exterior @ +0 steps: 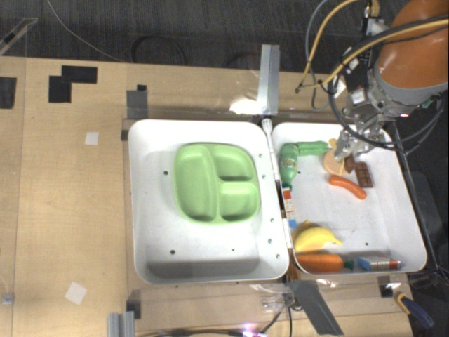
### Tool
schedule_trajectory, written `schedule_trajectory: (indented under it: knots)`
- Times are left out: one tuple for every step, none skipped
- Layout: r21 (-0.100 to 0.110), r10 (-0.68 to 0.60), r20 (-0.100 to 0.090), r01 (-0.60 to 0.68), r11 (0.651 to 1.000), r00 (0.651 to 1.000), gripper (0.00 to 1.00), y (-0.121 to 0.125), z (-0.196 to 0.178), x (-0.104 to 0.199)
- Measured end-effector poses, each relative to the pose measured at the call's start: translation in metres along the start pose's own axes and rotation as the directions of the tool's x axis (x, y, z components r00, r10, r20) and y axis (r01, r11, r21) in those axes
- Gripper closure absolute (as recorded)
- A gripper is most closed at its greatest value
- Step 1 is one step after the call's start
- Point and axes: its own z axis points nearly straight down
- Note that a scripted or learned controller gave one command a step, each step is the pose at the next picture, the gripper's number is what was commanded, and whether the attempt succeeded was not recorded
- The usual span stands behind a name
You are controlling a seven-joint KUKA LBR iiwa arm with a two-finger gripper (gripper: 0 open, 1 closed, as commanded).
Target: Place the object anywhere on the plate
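Observation:
A light green divided plate (214,182) lies in the left white bin (149,216), with nothing on it. My gripper (347,153) hangs low over the top of the right bin (396,220), directly above a tan round piece (331,164) and beside a brown chocolate bar (362,175). An orange-red sausage (349,187) lies just below them. The wrist and cables hide the gripper's tips, so whether it holds anything does not show.
The right bin also holds a green bottle (289,161) along its left wall, a yellow banana-like toy (316,239), an orange carrot (320,262) and a red and blue marker (379,264) at the front. A metal divider post (269,83) stands behind the bins.

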Motion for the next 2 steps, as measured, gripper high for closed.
schedule_trajectory:
  knots:
    - [-0.004,-0.109,0.002,0.109,0.994,0.994,1.00,0.0107,0.0651,-0.0706]
    - [-0.001,-0.106,0.000,0.106,0.994,0.994,0.00,0.0100,0.0639,-0.0686]
